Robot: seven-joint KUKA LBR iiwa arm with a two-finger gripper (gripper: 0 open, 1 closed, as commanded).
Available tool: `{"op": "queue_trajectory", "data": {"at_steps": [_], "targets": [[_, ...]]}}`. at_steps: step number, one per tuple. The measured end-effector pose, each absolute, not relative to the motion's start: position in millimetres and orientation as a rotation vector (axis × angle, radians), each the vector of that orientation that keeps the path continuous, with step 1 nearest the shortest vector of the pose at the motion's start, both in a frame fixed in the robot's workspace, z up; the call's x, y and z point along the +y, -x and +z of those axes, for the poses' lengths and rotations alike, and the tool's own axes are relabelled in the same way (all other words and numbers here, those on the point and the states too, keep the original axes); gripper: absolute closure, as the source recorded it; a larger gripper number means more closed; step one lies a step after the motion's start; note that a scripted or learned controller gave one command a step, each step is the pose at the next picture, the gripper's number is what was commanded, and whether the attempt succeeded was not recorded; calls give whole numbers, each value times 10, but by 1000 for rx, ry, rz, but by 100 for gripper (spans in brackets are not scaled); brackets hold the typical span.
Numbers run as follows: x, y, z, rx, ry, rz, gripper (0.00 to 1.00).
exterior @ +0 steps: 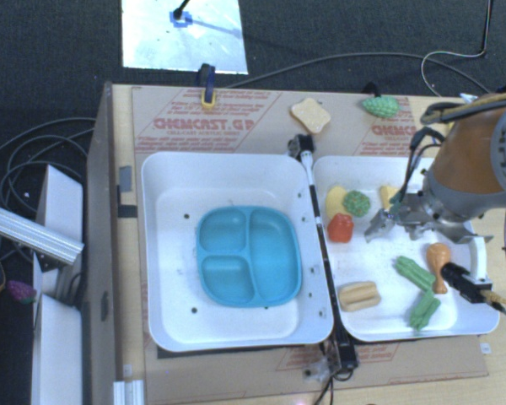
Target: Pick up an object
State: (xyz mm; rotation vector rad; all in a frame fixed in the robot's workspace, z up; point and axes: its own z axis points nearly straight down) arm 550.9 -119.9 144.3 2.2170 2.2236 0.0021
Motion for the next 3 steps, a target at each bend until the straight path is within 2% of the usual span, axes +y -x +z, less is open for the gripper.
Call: {"op": "queue_trajectory", "data": {"at_steps": [1, 2, 3], "targets": [[-1521, -6167, 1259, 2224, -2215, 1, 0], [-1009, -6532, 873, 2226, -2215, 3, 0], [-1015, -6548, 998, 2226, -2209, 7, 100]]}}
